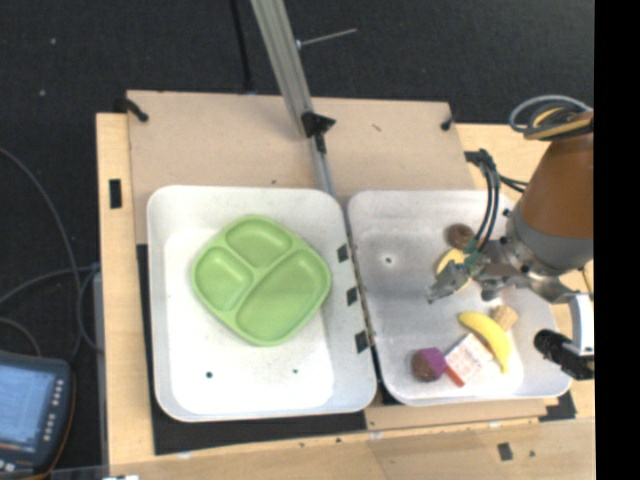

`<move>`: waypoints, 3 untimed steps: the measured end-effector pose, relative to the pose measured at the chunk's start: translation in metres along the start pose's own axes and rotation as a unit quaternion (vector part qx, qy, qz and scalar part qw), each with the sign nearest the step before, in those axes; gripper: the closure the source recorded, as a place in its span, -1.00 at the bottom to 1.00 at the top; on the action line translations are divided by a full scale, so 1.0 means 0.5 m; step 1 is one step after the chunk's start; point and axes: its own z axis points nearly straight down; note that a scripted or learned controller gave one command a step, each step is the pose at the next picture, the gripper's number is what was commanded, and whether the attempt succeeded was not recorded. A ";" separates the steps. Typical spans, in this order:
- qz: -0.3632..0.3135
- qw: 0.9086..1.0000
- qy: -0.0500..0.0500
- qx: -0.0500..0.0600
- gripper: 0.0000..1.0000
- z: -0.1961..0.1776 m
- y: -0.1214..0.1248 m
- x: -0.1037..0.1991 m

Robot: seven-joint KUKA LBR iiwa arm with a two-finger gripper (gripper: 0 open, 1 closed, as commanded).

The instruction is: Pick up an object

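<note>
The right bin (pixel 400 238) holds several small objects. A yellow banana (pixel 487 336) lies at the front right, next to a red and white box (pixel 463 360) and a purple fruit (pixel 429 364). A brown round piece (pixel 459 235) sits further back, and a small tan piece (pixel 505 317) lies beside the banana. My gripper (pixel 452 278) reaches in from the right, low over the bin's middle. A small yellow object (pixel 448 261) sits right at its tip, and whether it is held is unclear.
The left bin (pixel 170 368) carries a green divided plate (pixel 262 280). A slanted metal pole (pixel 285 58) rises behind the bins. Black cables (pixel 488 203) hang along the arm's wrist. A screen (pixel 30 408) stands off the bench at the lower left.
</note>
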 end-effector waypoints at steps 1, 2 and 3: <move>0.001 1.000 0.000 0.000 -1.00 0.000 0.000 -0.001; 0.001 1.000 0.000 0.002 -1.00 0.093 -0.013 -0.015; 0.001 1.000 0.000 0.003 -1.00 0.190 -0.030 -0.006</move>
